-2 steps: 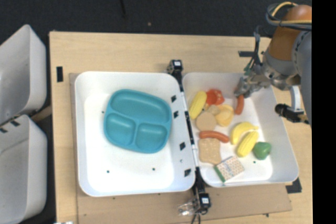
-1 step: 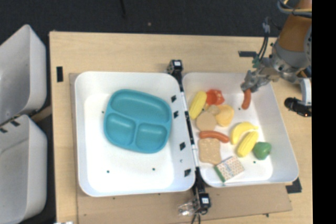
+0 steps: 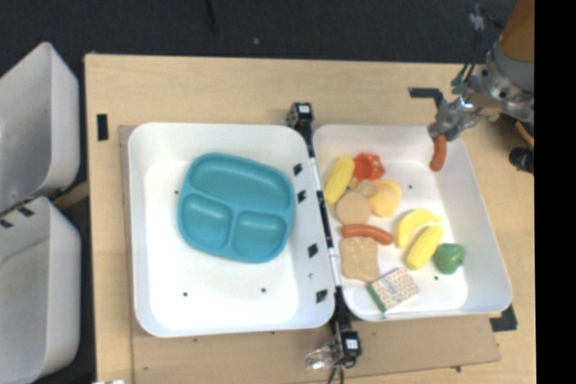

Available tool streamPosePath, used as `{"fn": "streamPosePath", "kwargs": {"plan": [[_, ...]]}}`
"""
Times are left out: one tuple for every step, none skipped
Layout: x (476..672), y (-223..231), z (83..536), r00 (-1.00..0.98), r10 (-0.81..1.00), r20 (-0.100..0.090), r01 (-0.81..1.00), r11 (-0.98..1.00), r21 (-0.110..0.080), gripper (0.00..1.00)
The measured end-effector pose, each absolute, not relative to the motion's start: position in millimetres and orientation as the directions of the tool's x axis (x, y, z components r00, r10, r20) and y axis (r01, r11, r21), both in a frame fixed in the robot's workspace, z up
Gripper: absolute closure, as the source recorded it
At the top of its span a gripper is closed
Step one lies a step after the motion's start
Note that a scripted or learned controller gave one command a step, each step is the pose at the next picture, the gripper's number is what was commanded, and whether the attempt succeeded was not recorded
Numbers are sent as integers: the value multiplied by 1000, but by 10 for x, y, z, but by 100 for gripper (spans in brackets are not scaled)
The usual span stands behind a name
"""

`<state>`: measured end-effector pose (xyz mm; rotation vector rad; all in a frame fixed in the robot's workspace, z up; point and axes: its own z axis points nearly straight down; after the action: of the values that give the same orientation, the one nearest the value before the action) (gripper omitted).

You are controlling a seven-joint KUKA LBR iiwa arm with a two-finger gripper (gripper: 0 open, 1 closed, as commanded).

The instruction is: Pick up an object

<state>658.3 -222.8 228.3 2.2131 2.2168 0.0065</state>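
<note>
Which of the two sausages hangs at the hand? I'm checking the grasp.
The sausage at the right bin's far edge, under the hand; the other sausage lies among the food.

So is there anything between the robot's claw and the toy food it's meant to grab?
Nothing visible. The gripper is at the right bin's far right corner, with a small sausage right under its tip. The rest of the food lies open nearer the divider.

Grey arm with orange band reaches in from right, gripper low, fingers pointing down-left.
</note>
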Motion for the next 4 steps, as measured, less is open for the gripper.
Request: {"fn": "streamPosePath", "kwargs": {"plan": [[6592, -2237, 2427, -4, 1000, -2, 1000, 4, 4, 100], [6606, -1635, 2503, -7, 1000, 1, 1000, 7, 2, 100], [6525, -1058, 2551, -7, 1000, 1, 1000, 7, 1, 100], [6559, -580, 2403, -6, 1000, 1, 1000, 6, 0, 100]]}}
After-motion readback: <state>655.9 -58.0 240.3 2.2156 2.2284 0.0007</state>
